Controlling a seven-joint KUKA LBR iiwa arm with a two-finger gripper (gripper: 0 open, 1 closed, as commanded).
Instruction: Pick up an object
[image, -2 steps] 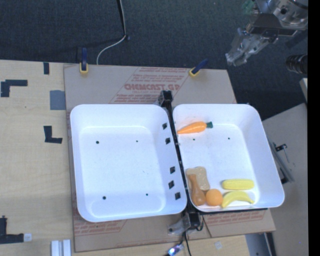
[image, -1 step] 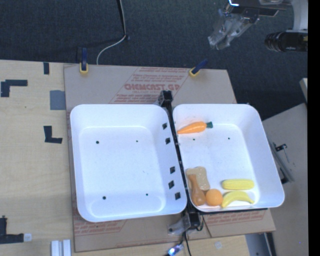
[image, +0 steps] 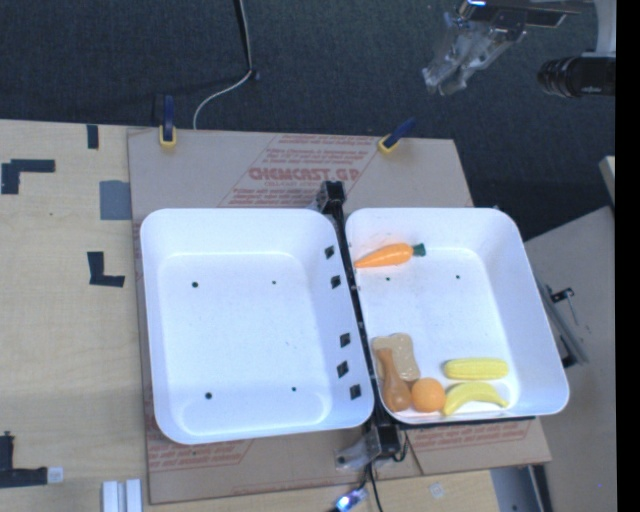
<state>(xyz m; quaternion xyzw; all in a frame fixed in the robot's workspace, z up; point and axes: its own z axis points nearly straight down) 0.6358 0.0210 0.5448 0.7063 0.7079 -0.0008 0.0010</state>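
Note:
The right bin (image: 520, 260) holds an orange carrot (image: 384, 256) near its far left corner. Along its near edge lie a tan bread-like piece (image: 395, 352), a brown piece (image: 392, 385), a small orange ball (image: 428, 396), a yellow corn cob (image: 475, 369) and a yellow banana (image: 474, 398). My gripper (image: 452, 70) hangs high above the dark floor beyond the bins' far edge, blurred, well away from every object, with nothing seen in it.
The left bin (image: 160, 300) sits beside the right one on a brown cardboard sheet (image: 290, 175), held by two clamps at its far edge. A white cable (image: 225, 85) runs across the dark floor at the back.

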